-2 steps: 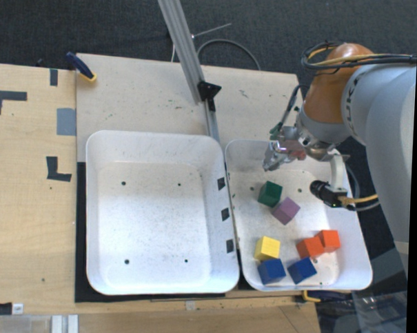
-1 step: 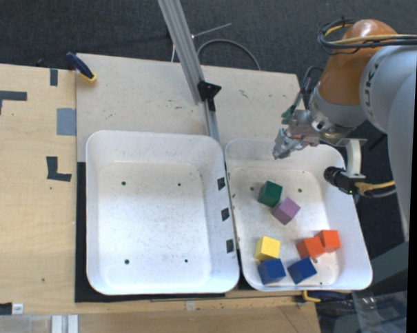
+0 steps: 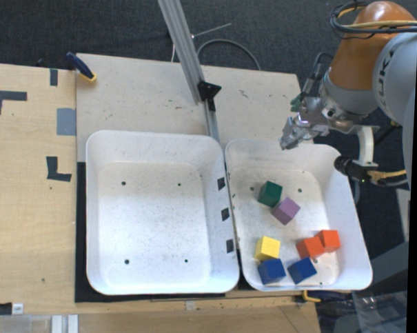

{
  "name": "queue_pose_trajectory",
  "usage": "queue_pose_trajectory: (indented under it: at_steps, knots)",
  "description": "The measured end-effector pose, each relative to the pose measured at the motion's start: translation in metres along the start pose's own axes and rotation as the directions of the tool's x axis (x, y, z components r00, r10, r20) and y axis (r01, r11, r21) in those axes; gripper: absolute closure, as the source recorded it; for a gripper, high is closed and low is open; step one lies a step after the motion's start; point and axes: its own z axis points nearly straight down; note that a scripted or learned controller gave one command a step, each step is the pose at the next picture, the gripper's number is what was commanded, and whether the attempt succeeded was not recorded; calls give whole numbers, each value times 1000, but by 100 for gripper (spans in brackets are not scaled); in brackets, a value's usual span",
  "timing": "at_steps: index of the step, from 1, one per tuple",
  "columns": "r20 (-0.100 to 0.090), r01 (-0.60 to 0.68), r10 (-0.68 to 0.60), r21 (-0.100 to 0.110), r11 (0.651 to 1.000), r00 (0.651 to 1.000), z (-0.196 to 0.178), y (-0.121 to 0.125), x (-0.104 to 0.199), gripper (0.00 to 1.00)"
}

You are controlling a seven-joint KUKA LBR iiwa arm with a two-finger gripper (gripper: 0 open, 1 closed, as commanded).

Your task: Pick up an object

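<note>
Approach is judged the step in hand: the tool point(image 3: 290, 140), its state not discernible, is held above the right bin's point(image 3: 348, 203) far rim. Descent onto the green cube point(image 3: 269, 193) is called for next.

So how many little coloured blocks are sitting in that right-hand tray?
7, all in the right bin: green block and purple block mid-bin; yellow block, two blue blocks and two orange blocks near the front. None looks hidden.
</note>
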Motion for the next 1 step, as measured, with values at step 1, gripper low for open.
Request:
queue_pose_trajectory:
  at_steps: [1]
  knots:
    - [-1,3,-3,7,1000,1000,12,-18,46,100]
